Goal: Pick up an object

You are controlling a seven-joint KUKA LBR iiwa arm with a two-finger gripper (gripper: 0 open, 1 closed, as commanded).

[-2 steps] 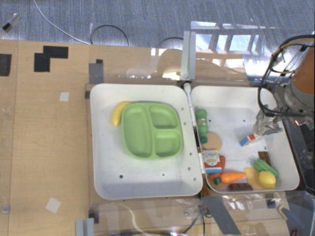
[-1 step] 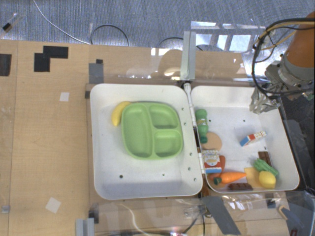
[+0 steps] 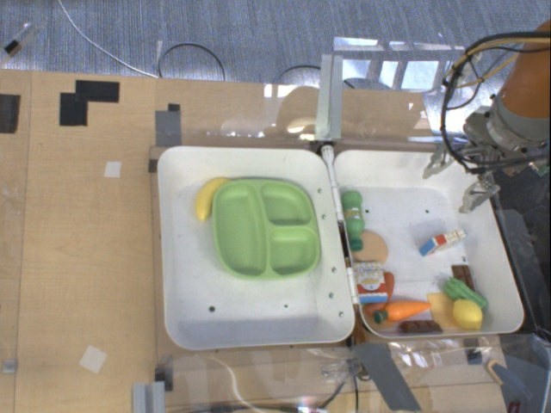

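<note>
Nothing is lifted yet, as far as I can judge: my claw point(image 3: 461, 179) hangs over the far right corner of the right bin point(image 3: 513, 321) with its fingers spread apart and nothing between them, so the whole pick remains. Taking that bin as my landmark, the blue and white tube point(image 3: 441, 243) lies near its middle, just nearer the camera than the claw and apart from it. A lemon point(image 3: 467, 314) and carrot point(image 3: 406, 310) sit along its near wall.

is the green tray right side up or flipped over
Right side up: the green tray in the left bin shows its three hollow compartments facing up.
</note>
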